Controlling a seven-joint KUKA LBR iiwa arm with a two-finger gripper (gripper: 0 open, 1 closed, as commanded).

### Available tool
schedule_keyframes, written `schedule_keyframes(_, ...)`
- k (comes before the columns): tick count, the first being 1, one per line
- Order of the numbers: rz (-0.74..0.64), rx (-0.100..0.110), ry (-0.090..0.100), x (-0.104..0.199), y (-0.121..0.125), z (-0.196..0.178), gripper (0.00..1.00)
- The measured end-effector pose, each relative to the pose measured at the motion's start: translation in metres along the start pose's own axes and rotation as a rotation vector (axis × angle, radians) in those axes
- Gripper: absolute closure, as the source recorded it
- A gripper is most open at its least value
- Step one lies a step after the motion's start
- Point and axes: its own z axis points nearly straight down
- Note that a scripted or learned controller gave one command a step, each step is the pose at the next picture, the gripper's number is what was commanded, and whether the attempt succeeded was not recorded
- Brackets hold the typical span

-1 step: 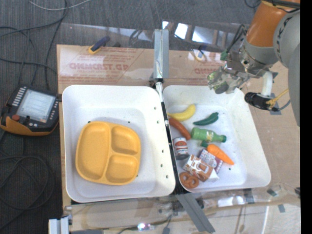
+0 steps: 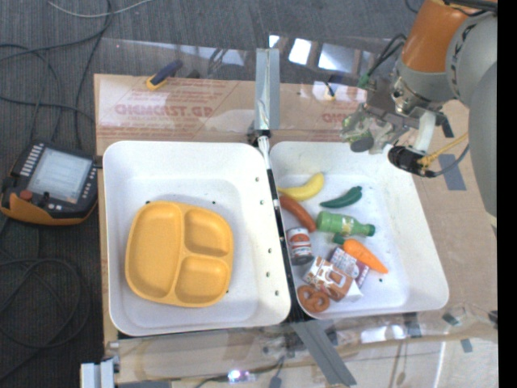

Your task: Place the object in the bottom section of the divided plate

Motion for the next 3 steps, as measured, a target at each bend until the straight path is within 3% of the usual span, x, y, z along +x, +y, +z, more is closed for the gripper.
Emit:
schedule_keyframes(1, 0.12, 0.004, -0.001, 0.045, -0.092, 0.058, 1.0)
schedule_keyframes(2, 0.2, 0.003, -0.001, 0.066, -0.091, 0.026, 1.0)
schedule_keyframes(3, 0.032, 0.004, -0.002, 0.101, -0.146, 0.058, 1.0)
